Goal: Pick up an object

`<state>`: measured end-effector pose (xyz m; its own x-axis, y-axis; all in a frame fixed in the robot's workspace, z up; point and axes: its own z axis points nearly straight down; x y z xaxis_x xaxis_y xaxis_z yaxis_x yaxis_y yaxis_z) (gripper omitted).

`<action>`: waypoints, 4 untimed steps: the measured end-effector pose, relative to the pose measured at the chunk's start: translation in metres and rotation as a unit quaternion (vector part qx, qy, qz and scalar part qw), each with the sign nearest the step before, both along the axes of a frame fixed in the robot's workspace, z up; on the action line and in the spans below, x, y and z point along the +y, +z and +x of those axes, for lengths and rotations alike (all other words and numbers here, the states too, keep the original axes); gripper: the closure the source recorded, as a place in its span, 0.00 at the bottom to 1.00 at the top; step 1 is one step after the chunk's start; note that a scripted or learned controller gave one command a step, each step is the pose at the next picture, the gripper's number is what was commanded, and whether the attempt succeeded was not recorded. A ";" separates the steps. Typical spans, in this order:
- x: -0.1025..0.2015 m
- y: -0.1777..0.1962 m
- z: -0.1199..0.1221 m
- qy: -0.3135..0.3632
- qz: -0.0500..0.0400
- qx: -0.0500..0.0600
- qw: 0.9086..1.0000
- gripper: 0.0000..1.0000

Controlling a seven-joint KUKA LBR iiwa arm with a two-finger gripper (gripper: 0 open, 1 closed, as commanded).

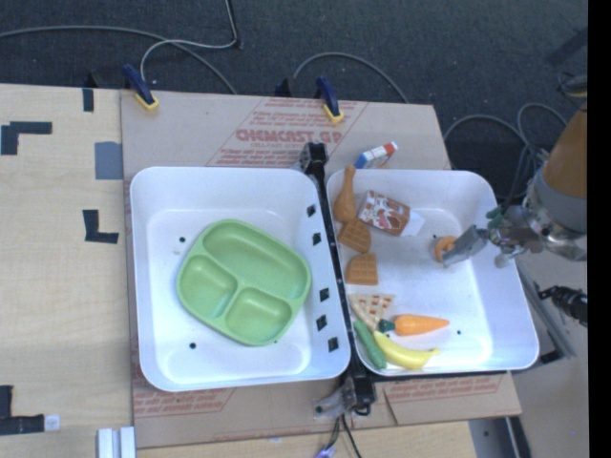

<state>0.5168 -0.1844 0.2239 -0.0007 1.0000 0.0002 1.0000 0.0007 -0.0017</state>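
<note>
Two white bins side by side on a cardboard sheet (pixel 286 132) over the worktop (pixel 48 256).

Left bin (pixel 153 256): one green divided plate (pixel 243 281), three compartments, lying flat near the middle.

Right bin (pixel 487 303): several small things. Along the left wall, a run of brown pieces (pixel 355 235), one above the other, the lowest a wedge shape. Beside the upper pieces, a clear packet with a red and white label (pixel 387 214). Near the front left corner: a waffle piece (pixel 372 306), a carrot (pixel 418 325) lying crosswise, a banana (pixel 406 353) just in front of the carrot, and a green item (pixel 368 344) touching the banana's left end.

Gripper (pixel 458 248) reaches in from the right, low over the right bin's right-centre area, angled down and to the left. A small orange object (pixel 444 247) sits right at the tip of the fingers. Cannot tell whether the fingers are open, closed, or around that object; the tip is small and blurred.

Outside the bins, on the cardboard behind the right bin: a small bottle (pixel 378 155) on its side, red and blue ends. Two yellow and blue clamps (pixel 141 88) hold the cardboard's far edge. Cables (pixel 229 27) trail over the dark floor behind.
</note>
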 end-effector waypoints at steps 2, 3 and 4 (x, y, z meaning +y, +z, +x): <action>-0.007 -0.134 0.106 0.001 -0.002 -0.005 1.000 0.00; 0.024 -0.137 0.138 0.002 -0.004 0.012 1.000 0.00; 0.033 -0.137 0.140 0.001 -0.007 0.017 1.000 0.00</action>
